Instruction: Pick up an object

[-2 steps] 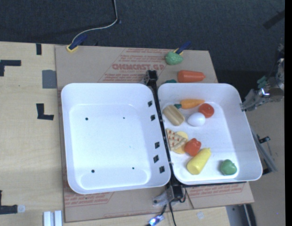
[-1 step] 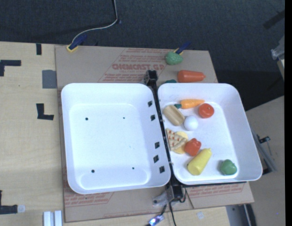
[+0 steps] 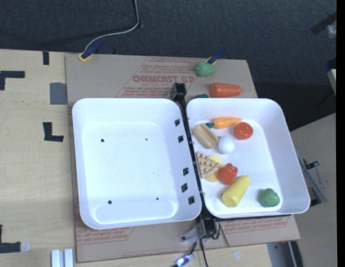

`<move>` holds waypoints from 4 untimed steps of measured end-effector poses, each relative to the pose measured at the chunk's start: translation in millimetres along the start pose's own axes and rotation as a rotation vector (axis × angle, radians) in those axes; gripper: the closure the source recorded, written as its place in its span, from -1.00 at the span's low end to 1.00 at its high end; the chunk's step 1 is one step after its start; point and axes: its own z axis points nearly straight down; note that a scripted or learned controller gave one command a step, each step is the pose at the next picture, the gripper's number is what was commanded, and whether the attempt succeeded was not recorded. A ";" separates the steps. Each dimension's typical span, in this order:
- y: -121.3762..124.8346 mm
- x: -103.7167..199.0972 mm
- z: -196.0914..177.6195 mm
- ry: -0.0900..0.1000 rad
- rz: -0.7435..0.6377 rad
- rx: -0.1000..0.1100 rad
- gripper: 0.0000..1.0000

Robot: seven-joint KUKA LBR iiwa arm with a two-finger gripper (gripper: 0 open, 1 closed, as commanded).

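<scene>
Gripper: state of opening and load cannot be told from this view; treat as unladen until a thing is seen in it. Step in hand, by judgement: choosing and approaching a target, with no pick yet made. Recommended approach: descend straight down on a piece that stands apart from its neighbours and from the bin walls. The green piece (image 3: 269, 197) near the right bin's front right corner is the safest choice, or the red tomato (image 3: 243, 130) toward the back. Avoid the crowded cluster along the left wall, where a neighbour may be nudged or a wall struck. Carriers: left bin (image 3: 128, 160), white, shallow, rounded corners; right bin (image 3: 289, 160), same make, holding all the candidates. Contents of the right bin, largest first: yellow piece (image 3: 235, 191), elongated, smooth, lying slantwise near the front edge, likely to roll unless gripped across its narrow width; tan roll (image 3: 205, 135), oblong, by the left wall; waffle-like wedge (image 3: 207, 166), flat, patterned, hard to get under; orange carrot (image 3: 226, 122), slim, near the back edge; red piece (image 3: 228, 173), lumpy, touching the wedge; white egg (image 3: 226, 145), small, round, slippery-looking, just beside the roll.
</scene>
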 end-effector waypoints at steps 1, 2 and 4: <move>-2.1 -0.3 3.5 0.004 0.002 0.008 -1.00; 18.4 34.9 144.6 0.009 0.000 0.020 -1.00; -11.4 218.2 297.6 0.009 -0.007 0.010 -1.00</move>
